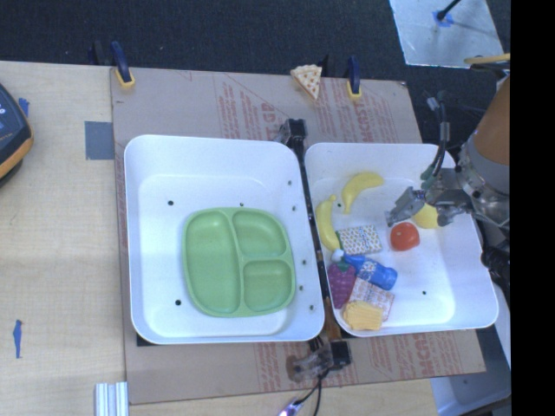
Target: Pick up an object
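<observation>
My gripper [425, 208] hangs over the right side of the right bin [438, 306], open, its dark fingers [404, 206] spread wide. A small yellow object [427, 218] lies in the gap between them, partly hidden; I cannot tell if they touch it. A red tomato-like ball [404, 236] sits just below the left finger. Further left lie two yellow bananas [362, 185] [325, 224], a checkered packet [359, 238], a blue bottle [374, 272], purple grapes [340, 283] and a yellow corn-like piece [363, 316].
The left bin [147, 172] holds a green divided plate [238, 261]. A pizza-slice toy [306, 80] lies on the cardboard behind the bins, with blue clamps [352, 74] at the board's back edge. The arm's orange band [496, 128] rises at the right.
</observation>
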You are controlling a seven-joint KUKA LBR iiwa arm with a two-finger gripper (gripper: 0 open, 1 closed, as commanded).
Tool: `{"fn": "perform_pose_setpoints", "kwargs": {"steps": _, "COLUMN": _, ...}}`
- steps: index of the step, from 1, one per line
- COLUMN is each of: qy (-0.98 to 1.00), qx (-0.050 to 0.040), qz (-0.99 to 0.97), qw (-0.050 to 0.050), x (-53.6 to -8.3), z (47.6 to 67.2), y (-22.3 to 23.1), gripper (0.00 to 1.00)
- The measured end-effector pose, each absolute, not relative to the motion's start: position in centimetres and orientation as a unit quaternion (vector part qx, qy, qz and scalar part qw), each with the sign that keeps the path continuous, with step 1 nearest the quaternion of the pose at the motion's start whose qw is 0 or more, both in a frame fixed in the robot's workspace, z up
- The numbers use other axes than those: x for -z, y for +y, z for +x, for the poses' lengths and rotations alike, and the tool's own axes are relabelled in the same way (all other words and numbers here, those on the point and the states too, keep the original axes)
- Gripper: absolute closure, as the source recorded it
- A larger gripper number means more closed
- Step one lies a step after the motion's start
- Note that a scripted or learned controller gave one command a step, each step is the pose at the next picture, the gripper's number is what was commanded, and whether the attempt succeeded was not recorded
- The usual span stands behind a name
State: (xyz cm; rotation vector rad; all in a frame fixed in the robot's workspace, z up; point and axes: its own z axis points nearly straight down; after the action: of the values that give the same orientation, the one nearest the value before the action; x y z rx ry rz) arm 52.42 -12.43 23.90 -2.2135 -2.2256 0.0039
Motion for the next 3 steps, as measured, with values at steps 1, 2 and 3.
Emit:
{"fn": "perform_pose_setpoints", "kwargs": {"steps": 1, "qy": -0.708, "qx": -0.0023, "qz": -0.706, "qw": 0.002, "x": -15.3, "z": 55.0, "y": -19.5, "gripper": 0.0}}
{"fn": "perform_pose_setpoints", "kwargs": {"steps": 2, "qy": -0.709, "qx": -0.0005, "qz": -0.705, "qw": -0.002, "x": -9.5, "z": 55.0, "y": -15.6, "gripper": 0.0}}
{"fn": "perform_pose_setpoints", "kwargs": {"steps": 3, "qy": -0.71, "qx": -0.0002, "qz": -0.704, "qw": -0.002, "x": -10.6, "z": 55.1, "y": -15.7, "gripper": 1.0}}
